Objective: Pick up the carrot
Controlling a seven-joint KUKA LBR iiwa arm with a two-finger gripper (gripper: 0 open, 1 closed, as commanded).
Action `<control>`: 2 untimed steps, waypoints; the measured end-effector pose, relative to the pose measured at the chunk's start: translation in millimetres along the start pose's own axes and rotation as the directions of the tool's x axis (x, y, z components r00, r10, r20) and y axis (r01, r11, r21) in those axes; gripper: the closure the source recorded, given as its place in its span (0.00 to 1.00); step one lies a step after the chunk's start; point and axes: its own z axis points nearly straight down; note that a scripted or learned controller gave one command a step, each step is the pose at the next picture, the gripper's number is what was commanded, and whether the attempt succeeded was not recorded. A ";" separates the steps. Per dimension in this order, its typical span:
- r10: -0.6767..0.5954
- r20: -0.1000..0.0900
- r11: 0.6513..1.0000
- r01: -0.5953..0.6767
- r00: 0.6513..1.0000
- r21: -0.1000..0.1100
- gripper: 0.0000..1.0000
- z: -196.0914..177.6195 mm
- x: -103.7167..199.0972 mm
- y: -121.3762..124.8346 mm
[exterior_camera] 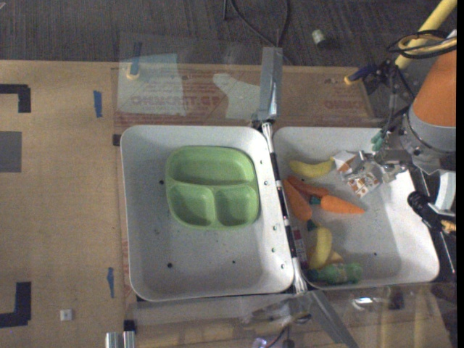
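Carrot (339,205), orange, tapered, lying in right bin (406,256)

Arm over the right side of the bench

The arm (435,100) reaches in from the right, orange band uppermost, wrist angled down-left; its gripper (371,167) hangs low, tilted, the fingertips too blurred to read.

Overhead, slanted — both bins (145,216) below
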 end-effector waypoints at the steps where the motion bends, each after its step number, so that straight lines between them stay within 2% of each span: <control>1: 0.100 0.001 0.995 -0.100 0.995 -0.010 0.00 125.0 13.2 -10.6; 2: 0.108 0.005 0.994 -0.108 0.994 -0.014 1.00 115.4 8.2 -10.3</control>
